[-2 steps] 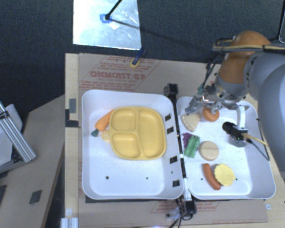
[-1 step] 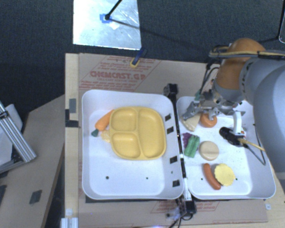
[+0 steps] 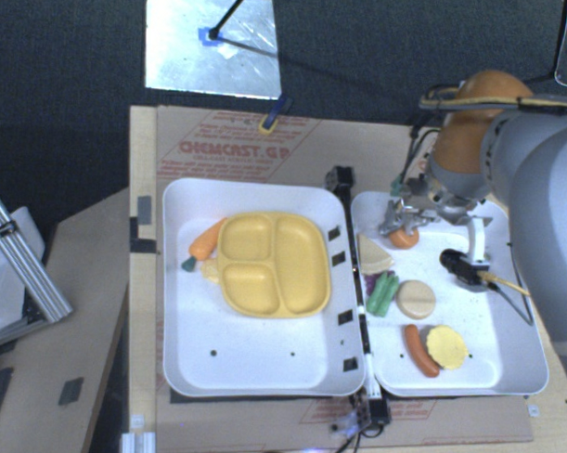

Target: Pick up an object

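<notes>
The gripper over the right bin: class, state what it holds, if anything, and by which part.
Cannot be told. The gripper sits right over a small orange piece in the right bin, hiding any contact.

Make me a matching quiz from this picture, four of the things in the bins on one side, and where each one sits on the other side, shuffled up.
Things:
1. yellow divided plate
2. carrot
3. sausage
4. green vegetable

Places:
A. right bin, near the divider, beside the round tan piece
B. left bin, against the plate's left edge
C. middle of the left bin
D. right bin, front area, touching the yellow round slice

Pairs: 1-C, 2-B, 3-D, 4-A
</notes>
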Robot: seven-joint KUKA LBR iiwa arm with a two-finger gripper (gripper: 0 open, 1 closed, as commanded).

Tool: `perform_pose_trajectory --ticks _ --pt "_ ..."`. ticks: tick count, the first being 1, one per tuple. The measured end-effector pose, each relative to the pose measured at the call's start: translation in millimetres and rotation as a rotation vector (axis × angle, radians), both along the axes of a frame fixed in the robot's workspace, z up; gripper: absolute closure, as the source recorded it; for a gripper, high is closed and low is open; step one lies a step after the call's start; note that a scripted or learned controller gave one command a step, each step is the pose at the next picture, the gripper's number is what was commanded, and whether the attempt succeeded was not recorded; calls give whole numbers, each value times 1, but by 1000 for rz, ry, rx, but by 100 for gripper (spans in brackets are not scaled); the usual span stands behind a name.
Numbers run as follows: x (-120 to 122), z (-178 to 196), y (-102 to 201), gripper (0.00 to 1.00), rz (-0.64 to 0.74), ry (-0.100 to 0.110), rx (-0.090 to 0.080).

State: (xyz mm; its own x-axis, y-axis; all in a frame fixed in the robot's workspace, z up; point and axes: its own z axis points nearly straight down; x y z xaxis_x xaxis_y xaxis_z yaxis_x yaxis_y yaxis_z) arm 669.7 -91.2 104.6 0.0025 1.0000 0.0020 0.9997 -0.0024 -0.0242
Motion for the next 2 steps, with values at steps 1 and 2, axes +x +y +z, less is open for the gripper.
perform_pose_trajectory --ticks 1,2 --pt "-7 59 -3 100 3 -32 -3" --pt "-7 124 1 100 7 -33 -3"
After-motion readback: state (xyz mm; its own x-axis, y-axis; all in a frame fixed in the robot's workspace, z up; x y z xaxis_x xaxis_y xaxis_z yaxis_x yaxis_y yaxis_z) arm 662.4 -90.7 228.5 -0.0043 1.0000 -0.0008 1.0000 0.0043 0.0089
